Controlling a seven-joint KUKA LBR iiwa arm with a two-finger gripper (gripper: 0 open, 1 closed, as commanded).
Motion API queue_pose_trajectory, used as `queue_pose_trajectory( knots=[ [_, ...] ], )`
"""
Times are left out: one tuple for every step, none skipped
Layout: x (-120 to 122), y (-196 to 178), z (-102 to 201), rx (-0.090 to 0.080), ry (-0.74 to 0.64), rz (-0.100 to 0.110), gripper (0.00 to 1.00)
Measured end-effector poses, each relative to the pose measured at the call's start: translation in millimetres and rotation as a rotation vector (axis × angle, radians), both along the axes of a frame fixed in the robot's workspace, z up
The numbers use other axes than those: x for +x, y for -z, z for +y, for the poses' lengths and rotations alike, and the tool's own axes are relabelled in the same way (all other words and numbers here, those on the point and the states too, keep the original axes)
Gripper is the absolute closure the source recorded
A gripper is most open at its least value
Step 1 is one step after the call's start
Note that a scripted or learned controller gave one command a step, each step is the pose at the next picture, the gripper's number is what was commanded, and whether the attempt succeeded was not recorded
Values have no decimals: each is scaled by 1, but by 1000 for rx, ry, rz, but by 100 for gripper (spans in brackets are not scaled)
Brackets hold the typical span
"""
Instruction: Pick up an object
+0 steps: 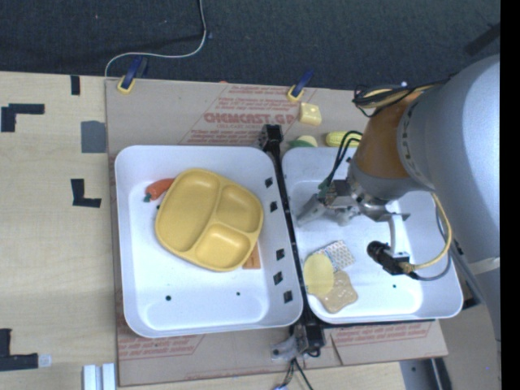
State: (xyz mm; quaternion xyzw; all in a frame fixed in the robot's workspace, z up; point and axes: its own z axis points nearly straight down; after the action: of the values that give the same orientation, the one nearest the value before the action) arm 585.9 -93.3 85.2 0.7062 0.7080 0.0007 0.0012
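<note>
My gripper (318, 205) hangs over the left part of the right bin (435, 299), close to the divider between the bins. Just below it in that bin lie a pale yellow round piece (318, 273), a tan flat piece (338, 296) and a small grey mesh-patterned piece (341, 254). The left bin (138, 299) holds a yellow divided plate (210, 218) lying tilted. From under the plate's upper left edge an orange item (159, 188) sticks out, and an orange sliver (253, 258) peeks out at its lower right.
Behind the right bin, on the cardboard, sit a yellow block (309, 114), a green-yellow item (305, 142) and a small yellow item (335, 138). The grey arm with its orange band (382, 149) covers the right bin's upper right. A cable (422, 258) loops beside the wrist.
</note>
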Motion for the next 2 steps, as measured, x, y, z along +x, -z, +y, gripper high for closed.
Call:
queue_pose_trajectory(
  knots=[
    [-34,-1,-1,-1,2,-1,0],
    [47,-9,-3,-1,-1,-3,0]
  ],
)
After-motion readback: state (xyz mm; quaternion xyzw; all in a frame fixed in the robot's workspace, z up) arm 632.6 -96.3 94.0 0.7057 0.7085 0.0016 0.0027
